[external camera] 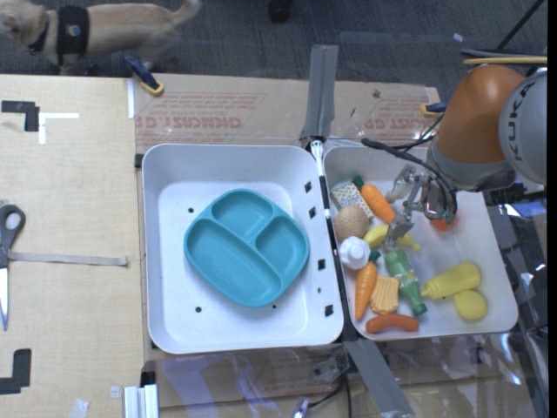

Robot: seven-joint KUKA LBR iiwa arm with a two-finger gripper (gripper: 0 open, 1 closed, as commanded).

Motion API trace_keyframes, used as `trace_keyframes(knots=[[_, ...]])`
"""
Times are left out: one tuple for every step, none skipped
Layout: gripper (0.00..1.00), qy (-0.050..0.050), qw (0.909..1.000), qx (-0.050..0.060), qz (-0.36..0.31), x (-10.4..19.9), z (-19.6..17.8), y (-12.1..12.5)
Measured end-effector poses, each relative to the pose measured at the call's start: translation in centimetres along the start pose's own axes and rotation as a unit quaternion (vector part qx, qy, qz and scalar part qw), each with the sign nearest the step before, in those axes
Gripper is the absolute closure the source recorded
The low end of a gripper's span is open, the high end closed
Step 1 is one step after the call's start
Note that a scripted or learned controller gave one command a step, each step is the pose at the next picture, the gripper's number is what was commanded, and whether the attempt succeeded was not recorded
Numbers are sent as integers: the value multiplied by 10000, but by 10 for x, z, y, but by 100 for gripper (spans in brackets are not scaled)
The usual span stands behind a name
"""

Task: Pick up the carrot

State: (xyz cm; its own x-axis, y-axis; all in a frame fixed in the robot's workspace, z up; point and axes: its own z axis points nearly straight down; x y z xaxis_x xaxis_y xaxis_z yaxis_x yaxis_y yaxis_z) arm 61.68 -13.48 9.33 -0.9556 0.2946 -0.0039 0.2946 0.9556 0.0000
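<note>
Two shallow white bins are sitting side by side on a light wooden table [70, 190]. The left bin [161, 303] is holding a blue divided plate [247, 247], lying tilted near its middle. The right bin [496, 316] is holding a jumble of toy food: a green bottle [406, 279], a white knob-shaped piece [354, 252], a brown potato-like lump [351, 223], a red sausage [392, 323], a cracker [385, 294], and two yellow pieces [459, 287] lying near the right wall. Scissors [7, 251] are lying at the table's left edge. A furry dog [104, 20] is standing on the dark carpet beyond the table.
</note>
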Motion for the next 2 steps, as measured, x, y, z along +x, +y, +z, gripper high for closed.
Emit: trace_keyframes(knots=[[0,-32,9983,32,578,-2,-1,37],[0,-7,9816,3,1912,-24,0,41]])
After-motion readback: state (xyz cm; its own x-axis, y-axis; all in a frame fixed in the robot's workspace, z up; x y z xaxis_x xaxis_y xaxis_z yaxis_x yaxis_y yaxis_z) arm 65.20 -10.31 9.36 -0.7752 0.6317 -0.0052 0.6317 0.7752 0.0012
